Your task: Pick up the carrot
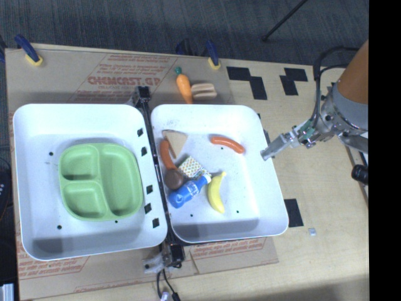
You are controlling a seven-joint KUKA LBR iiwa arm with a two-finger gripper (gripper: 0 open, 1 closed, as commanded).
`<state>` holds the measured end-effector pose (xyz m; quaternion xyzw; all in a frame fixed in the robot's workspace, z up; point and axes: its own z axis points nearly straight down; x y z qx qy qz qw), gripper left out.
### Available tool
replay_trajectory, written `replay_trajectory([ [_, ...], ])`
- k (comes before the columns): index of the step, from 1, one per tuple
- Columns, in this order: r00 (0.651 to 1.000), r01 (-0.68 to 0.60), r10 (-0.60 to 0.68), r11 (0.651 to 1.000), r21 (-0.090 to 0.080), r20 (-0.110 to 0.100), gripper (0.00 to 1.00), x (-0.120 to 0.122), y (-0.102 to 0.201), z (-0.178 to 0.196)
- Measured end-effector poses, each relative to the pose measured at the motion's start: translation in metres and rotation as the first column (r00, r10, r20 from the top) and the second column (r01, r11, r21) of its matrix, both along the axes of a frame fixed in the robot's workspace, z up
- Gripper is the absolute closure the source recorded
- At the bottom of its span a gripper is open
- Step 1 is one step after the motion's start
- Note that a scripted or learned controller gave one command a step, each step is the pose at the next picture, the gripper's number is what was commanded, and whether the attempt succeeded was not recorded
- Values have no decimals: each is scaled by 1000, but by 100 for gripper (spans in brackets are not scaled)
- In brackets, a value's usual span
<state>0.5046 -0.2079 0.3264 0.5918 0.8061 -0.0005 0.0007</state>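
From above the bench, the two white bins sit side by side on brown cardboard. The left bin [37,187] has a green divided plate [100,180] lying flat in its middle.

The right bin [266,187] is the busy one. An orange sausage [227,143] lies toward its far right part, on its own. Along the left wall there is a reddish-brown sausage [165,153], with a tan wedge of bread [177,142] just beside it. Near these, a dark brown rounded piece [173,179] touches a small checkered packet [192,166]. A blue bottle [187,192] lies on its side toward the near end, and a yellow banana [216,192] curves just beside it on the right.

The carrot [183,86] is not in either bin. It lies on the cardboard beyond the far rim of the right bin, its green top pointing away from the bins, and a small layered sandwich-like toy [203,91] rests just beside it on the right.

The gripper [274,147] hangs at the right bin's right rim, reaching in from the right on the grey arm, well apart from the carrot. Whether its claw is apart or together, I cannot tell from here; nothing shows in it.
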Motion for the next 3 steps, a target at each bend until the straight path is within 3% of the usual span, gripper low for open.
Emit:
replay_trajectory([
  [1, 997, 76, -76, 997, 1, -2, 0, 3, -3, -130],
  [2, 988, 155, -155, 988, 1, -1, 0, -28, -4, -37],
  [3, 988, 152, -152, 988, 2, -4, 0, -15, 39, -97],
])
